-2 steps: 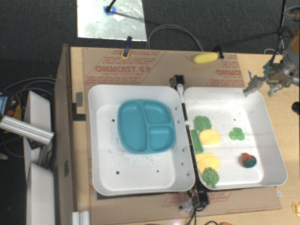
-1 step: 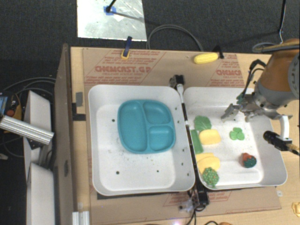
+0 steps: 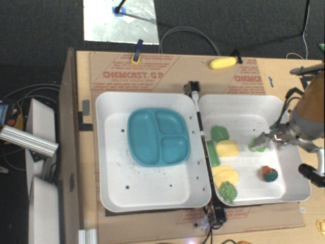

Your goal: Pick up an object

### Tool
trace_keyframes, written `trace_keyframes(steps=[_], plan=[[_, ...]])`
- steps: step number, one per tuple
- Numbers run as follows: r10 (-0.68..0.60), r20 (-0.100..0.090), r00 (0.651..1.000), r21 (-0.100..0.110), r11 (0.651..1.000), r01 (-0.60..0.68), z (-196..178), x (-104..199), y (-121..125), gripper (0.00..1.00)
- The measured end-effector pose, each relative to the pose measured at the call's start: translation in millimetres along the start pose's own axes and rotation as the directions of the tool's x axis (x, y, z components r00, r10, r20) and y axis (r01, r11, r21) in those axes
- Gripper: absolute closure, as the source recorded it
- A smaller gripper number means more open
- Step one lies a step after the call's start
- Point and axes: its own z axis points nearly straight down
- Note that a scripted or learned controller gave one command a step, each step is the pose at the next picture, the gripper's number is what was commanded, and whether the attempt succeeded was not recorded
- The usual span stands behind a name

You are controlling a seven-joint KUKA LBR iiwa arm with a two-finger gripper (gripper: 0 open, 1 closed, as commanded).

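Desk: What does the overhead view show?

Photographer: Two shallow white bins sit side by side on a cardboard-covered tabletop. The left bin carries a teal divided plate, three compartments, lying flat near its centre. The right bin holds the toy food.

Desk: Where is the arm?

Photographer: Reaching in from the right edge, its end effector low over the right bin's middle-right area. A small green object lies right at its tip; whether the object sits between the fingers or just beside them cannot be told from this angle, and I cannot tell whether the end effector is released or clenched.

Desk: The other objects?

Photographer: Along the right bin's left wall, a green leafy piece above a yellow block, with a dark green strip touching the block's left side. Below them a yellow curved piece, and just under it a knobbly green cluster, like broccoli. Apart from these, near the right wall, a small red-and-green item.

Desk: Outside the bins?

Photographer: A yellow clamp handle at the tabletop's far edge, a blue-and-yellow clamp further left, and a metallic sheet on the dark floor beyond.
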Motion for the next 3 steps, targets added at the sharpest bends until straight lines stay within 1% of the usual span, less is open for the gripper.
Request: trace_keyframes(steps=[1, 2, 3], plan=[[-0.001, -0.002, 1.000, 0.001, 1.000, 0.001, 29, 2, -56, 0.00], [-0.003, 0.002, 1.000, -0.008, 1.000, 0.003, 17, 2, -52, 1.00], [-0.012, 0.001, 1.000, -0.012, 1.000, 0.013, -61, 62, -3, 1.00]])
